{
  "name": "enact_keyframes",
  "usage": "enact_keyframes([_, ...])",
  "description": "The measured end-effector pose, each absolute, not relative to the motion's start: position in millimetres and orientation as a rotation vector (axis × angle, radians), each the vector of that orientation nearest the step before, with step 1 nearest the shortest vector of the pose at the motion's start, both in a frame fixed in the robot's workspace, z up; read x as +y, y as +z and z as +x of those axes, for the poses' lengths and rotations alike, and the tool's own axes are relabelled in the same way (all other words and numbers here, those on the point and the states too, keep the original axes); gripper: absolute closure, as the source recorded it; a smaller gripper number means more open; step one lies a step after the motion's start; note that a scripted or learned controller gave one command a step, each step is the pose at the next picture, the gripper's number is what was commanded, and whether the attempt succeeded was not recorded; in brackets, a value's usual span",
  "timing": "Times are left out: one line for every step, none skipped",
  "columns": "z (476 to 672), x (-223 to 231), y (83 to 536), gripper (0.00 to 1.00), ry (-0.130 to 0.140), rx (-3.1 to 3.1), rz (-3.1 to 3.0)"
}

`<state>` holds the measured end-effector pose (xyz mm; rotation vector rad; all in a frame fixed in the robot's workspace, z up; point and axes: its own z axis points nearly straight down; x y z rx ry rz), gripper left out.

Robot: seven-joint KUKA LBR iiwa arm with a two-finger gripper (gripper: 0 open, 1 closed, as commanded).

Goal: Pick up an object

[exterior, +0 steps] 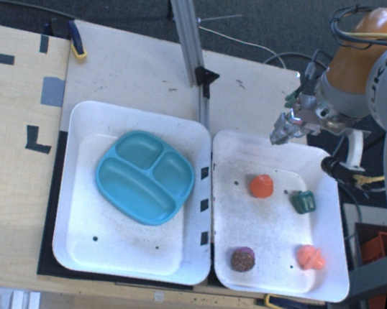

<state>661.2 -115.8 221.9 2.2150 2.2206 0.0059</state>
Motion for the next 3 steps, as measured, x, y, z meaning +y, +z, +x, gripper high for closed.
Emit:
enact_keyframes([662.3,-115,273,1.00,0.005,2.221,2.216])
enact_keyframes([660.6,-55,258,1.00,0.000,2.230,2.215])
enact_keyframes([662.5,-6,249,1.00,-0.001,2.230,2.217])
